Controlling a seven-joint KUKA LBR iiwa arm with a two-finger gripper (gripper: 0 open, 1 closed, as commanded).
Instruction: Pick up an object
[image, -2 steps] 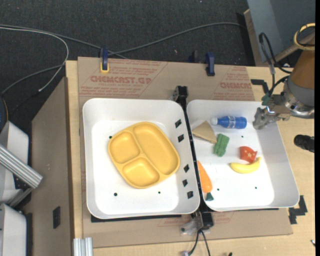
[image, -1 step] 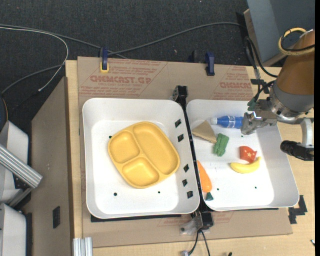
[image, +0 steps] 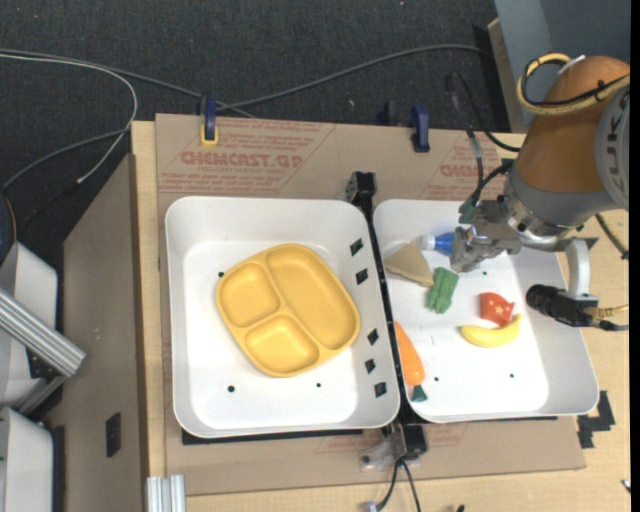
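At the frame's right, the gripper (image: 472, 250), its state impossible to tell, hovers above the green object (image: 441, 290), apparently mid-approach; next comes a descent and squeeze.

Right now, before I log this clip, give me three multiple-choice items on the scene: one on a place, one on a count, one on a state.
1. Where does the yellow divided plate lie?
A. In the left bin
B. In the right bin
C. On the cardboard outside both bins

2. How many compartments does that plate have?
A. Two
B. Three
C. Five

3. How does the banana stand with the gripper?
A. Clamped between its fingers
B. Lying in the bin, apart from it
C. Hanging in the air

Answers:
1. A, the plate rests inside the left bin.
2. B, its ridges mark off three sections.
3. B, the banana lies on the right bin floor beside a red piece, while the gripper hovers over the green piece.
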